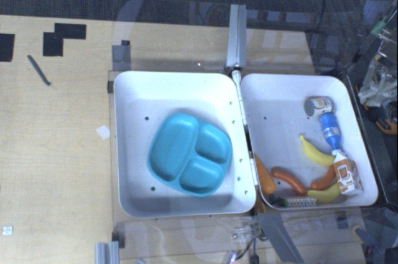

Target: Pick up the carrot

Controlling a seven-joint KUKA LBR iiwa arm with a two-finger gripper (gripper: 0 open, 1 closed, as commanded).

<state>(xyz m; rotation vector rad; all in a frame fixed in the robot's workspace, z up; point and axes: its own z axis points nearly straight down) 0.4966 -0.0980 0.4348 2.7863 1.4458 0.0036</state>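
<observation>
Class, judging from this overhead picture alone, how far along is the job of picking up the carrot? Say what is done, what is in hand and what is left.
Done: nothing that shows. The carrot lies in the right bin, against its left wall, beside a sausage and two bananas. In hand: nothing is lifting it. Left: the whole pick. The blue divided plate sits in the left bin.

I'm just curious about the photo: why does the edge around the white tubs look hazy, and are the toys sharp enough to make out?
Camera view: pale glare streaks smear the bench above the left bin; the blue tray casts a soft shadow; the carrot and bananas are small and slightly blurred.
</observation>
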